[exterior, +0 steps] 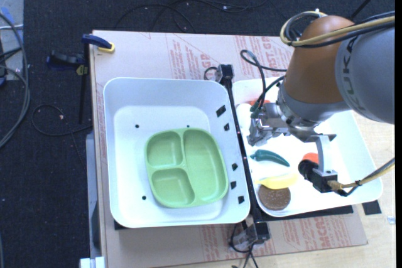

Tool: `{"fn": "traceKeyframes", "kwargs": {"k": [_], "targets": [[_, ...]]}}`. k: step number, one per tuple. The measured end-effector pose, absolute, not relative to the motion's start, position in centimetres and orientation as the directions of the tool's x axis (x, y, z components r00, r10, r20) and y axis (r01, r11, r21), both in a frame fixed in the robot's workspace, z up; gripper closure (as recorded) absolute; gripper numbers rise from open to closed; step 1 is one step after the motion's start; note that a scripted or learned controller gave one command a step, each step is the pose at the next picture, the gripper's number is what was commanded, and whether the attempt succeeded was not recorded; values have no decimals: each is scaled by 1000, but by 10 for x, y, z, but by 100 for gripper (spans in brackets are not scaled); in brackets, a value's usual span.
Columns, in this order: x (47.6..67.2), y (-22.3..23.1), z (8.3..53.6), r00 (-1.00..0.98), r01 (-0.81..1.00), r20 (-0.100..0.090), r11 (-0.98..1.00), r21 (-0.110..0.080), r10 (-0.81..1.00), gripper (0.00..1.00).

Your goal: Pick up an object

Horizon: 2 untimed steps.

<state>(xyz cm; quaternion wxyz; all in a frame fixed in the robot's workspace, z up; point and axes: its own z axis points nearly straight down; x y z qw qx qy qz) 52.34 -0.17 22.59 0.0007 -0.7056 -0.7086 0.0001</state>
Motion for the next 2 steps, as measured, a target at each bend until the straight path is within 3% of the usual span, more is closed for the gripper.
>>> {"fn": "traceKeyframes", "kwargs": {"k": [2], "targets": [[521,98,226,-5,1000,1,5,-1,1000,100]]}}
